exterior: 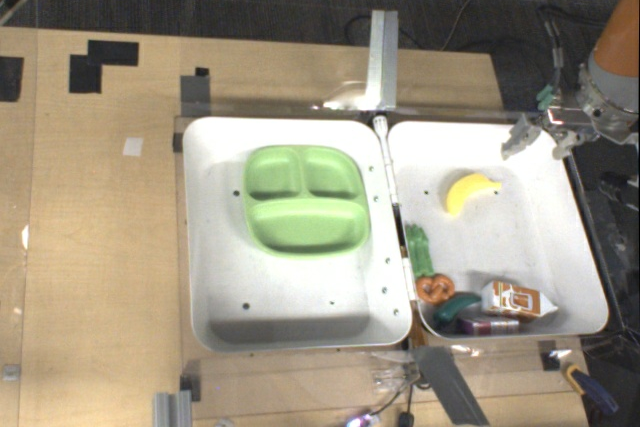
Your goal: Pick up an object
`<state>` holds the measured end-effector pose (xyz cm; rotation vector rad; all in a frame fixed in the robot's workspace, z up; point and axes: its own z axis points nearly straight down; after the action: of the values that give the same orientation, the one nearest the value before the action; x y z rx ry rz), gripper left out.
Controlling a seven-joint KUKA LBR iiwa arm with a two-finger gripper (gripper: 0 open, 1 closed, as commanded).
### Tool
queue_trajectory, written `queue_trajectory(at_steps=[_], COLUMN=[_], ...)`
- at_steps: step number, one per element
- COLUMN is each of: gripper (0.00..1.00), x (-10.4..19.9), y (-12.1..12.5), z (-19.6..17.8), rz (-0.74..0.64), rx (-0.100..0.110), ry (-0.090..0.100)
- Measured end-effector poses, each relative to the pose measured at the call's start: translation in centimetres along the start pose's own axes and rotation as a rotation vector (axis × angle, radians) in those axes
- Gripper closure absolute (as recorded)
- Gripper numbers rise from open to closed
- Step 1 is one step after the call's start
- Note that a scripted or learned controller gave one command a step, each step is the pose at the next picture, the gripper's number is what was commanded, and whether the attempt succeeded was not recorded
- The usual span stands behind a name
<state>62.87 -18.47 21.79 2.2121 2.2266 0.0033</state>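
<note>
Gripper (540,137) hung over the upper right corner of the right bin (560,215), at about two o'clock from that bin's middle, its two fingers spread apart with nothing between them. Behind it the grey arm (612,95) with its orange band entered from the three o'clock side. A yellow banana (470,192) lay near the bin's middle, at about eight o'clock from the gripper and apart from it. Along the six o'clock wall lay a small carton (516,298), an orange pretzel-shaped toy (435,288), and a green object (417,250) against the divider. A green divided plate (304,197) sat in the left bin (215,245).
</note>
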Motion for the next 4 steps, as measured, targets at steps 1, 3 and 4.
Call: queue_trajectory(at_steps=[1, 3, 4], gripper=[0.00, 0.00, 0.00], x=[3.9, 6.2, 7.3], y=[2.9, -2.1, -4.1], z=[8.5, 12.2, 12.2], rz=[-0.127, -0.033, -0.091], rx=[-0.001, -0.025, -0.026], ry=[0.000, -0.007, -0.008])
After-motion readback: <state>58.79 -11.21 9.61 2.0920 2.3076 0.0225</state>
